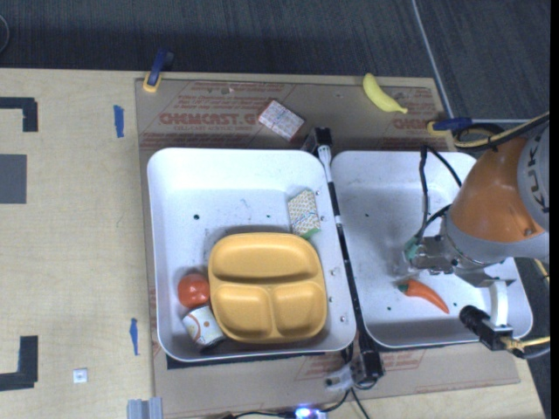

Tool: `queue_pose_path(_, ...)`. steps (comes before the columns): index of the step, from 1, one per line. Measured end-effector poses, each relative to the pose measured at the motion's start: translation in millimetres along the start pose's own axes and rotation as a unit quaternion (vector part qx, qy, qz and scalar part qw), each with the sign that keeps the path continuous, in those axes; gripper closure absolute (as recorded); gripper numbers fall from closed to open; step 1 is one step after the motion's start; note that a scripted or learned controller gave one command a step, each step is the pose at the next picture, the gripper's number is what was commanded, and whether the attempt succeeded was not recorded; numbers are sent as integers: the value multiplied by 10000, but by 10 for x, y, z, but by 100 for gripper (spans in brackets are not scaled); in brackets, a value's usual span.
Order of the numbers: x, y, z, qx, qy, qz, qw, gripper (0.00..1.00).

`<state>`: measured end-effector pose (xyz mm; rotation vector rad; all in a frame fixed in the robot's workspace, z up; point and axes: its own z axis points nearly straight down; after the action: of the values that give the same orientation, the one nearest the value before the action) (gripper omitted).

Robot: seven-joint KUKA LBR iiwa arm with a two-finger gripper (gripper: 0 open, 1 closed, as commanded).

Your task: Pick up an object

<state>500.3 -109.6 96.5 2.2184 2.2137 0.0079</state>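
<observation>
Left bin (175, 234): divided tray (265, 285) at front, tomato (193, 289) and small cup (203, 325) at its left, packet (303, 210) behind. Right bin (376, 234): carrot (425, 293) near front, under arm (498, 203). Banana (383, 94) and small box (280, 119) behind bins.

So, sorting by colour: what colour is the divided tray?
Yellow tray, in the left bin; camera view.

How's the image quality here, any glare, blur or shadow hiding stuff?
Camera view: lighting even, soft focus overall; the white bins look bright but not blown out. The yellow tray shows mild sheen. The arm shades the area beside the carrot; the tool's tip is hidden beneath the wrist.
</observation>
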Motion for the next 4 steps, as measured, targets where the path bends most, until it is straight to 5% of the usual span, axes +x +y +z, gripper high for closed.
queue_pose_path(1, 1, -1, 1, 1, 0, 0, 10000, 0)
queue_pose_path(2, 175, -192, 101, 14, 6, -9, 10000, 0)
queue_pose_path(3, 175, -178, 0, -4, 6, -4, 10000, 100)
queue_pose_path(4, 175, -179, 1, -2, 7, -3, 10000, 0)
